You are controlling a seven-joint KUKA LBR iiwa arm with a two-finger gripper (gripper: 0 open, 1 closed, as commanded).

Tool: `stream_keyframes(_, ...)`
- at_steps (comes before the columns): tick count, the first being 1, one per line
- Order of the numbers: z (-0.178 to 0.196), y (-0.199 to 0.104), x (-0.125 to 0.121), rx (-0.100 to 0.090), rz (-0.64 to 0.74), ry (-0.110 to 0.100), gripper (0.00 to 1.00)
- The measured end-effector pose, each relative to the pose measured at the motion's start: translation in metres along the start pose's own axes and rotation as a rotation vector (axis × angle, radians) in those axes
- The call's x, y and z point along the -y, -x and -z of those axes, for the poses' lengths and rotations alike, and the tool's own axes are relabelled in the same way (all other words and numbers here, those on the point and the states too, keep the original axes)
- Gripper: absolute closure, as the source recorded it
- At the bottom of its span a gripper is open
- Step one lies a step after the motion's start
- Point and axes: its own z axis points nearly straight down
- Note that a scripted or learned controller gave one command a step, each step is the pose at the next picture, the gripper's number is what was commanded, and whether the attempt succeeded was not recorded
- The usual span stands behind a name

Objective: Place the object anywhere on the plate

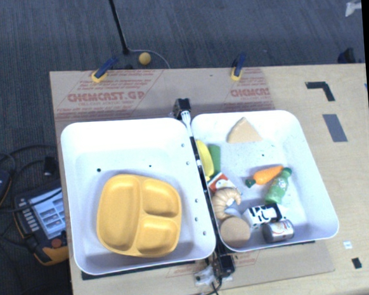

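Whether the pincer is open or closed I cannot tell. The plate (139, 214) is yellow, with three compartments, and it lies in the left bin (77, 152), toward the front. Nothing lies on the plate.

All the loose things are in the right bin (310, 165). Along its left wall stand a yellow piece (203, 156) and a green piece (214, 158), touching each other. Below them is a small red and white thing (217, 181), then a brown bread roll (225, 199) and a round tan ball (235, 231) in the front corner. Just beside the ball lies a black and white packet (264, 213), and a can (278, 230) lies on its side at the front wall. An orange carrot (266, 175) lies in the middle, its green end touching a green bottle (278, 188). A tan wedge (244, 132) sits apart at the back of this bin.

Both bins rest on a cardboard-covered surface (345, 252), which two yellow and blue clamps (104, 70) hold at the back edge.
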Motion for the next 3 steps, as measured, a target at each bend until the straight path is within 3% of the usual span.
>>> stream_keyframes(1,-0.132,0.059,0.031,0.006,0.216,-0.007,0.0)
stream_keyframes(2,-0.017,0.04,0.03,-0.005,0.222,0.007,0.0)
stream_keyframes(3,0.001,0.025,0.017,0.001,0.346,0.004,0.0)
